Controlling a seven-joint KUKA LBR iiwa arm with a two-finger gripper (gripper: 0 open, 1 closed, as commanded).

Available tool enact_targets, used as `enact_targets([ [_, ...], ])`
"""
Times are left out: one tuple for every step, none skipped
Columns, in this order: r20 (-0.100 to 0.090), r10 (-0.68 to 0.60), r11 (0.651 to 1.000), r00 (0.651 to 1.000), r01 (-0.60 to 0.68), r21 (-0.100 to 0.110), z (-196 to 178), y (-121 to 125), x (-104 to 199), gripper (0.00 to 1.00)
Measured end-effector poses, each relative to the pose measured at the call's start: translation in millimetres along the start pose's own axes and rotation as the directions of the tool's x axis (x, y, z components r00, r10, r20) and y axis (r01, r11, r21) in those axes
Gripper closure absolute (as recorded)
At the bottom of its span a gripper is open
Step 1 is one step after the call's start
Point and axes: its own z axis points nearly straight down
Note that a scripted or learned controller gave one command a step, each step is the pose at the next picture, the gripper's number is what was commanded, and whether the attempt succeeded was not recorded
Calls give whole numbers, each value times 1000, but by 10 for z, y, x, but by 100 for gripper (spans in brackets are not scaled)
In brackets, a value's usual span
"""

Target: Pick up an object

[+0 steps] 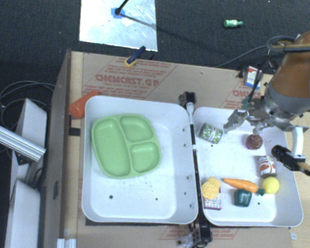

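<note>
My gripper (247, 124) hangs over the back of the right bin (289, 211), open, with nothing between its fingers. One finger (234, 120) points toward a green can (210, 133) lying on its side by the bin's left wall. A dark red round fruit (254, 141) sits just below the other finger, apart from it. Nearer the front lie a small red and white can (266, 166), a yellow lemon (270, 185), a carrot (240, 183), a green pepper (242, 198) and a corn cob (210, 187) on a pink box (213, 203).
The left bin (100, 205) holds a green divided plate (125, 144). An orange object (79, 105) rests on the bench at that bin's back left corner. A small carton (251, 76) stands on the bench behind the right bin.
</note>
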Motion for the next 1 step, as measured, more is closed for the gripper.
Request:
enact_targets([
  [0, -2, 1000, 1000, 2, 0, 380, 437, 209, 0],
])
